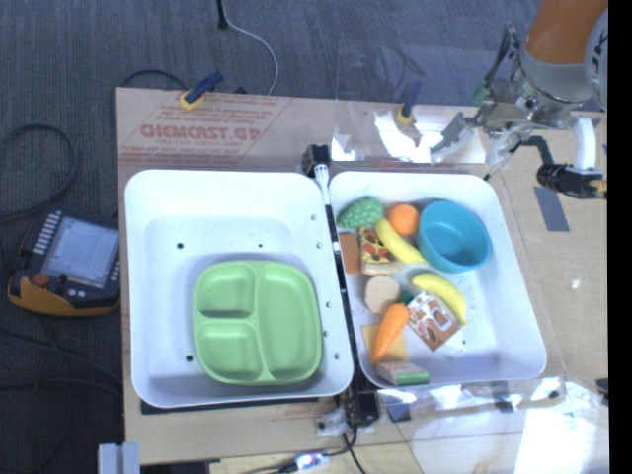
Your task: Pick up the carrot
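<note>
The carrot (pixel 390 330) is orange and tapered. It lies in the right bin (pixel 513 314) near the front, tip pointing toward the front left, between a round beige piece and a small printed carton. My gripper (pixel 477 142) hangs beyond the bin's far right corner, well away from the carrot. Its two fingers are spread apart, open, with nothing between them.
Around the carrot lie two bananas (pixel 439 294), a blue bowl (pixel 453 235), an orange ball (pixel 402 217), a green leafy toy (pixel 361 211), a pizza slice (pixel 375 250) and a small block (pixel 403 373). The left bin (pixel 158 215) holds a green divided plate (pixel 259 321).
</note>
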`<act>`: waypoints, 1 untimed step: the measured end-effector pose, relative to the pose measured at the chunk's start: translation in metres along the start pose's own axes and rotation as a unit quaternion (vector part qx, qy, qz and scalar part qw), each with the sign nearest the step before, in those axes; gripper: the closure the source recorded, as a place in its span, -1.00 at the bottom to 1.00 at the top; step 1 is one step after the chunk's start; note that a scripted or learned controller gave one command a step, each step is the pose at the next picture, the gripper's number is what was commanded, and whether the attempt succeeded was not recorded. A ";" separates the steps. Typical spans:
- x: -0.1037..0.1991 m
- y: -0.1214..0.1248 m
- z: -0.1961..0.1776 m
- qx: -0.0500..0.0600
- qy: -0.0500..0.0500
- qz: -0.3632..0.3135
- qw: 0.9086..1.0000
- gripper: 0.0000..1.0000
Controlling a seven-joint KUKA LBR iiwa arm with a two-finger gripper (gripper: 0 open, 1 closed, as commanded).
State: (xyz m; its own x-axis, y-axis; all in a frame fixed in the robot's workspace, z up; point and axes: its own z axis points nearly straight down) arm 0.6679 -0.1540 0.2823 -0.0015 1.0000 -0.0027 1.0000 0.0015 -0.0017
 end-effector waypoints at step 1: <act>0.023 -0.043 0.167 0.009 0.002 -0.042 0.999 -1.00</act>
State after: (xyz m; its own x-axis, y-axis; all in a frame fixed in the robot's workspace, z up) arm 0.6246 -0.1317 0.1155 -0.0854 0.9963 0.0031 0.9962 0.0855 -0.0195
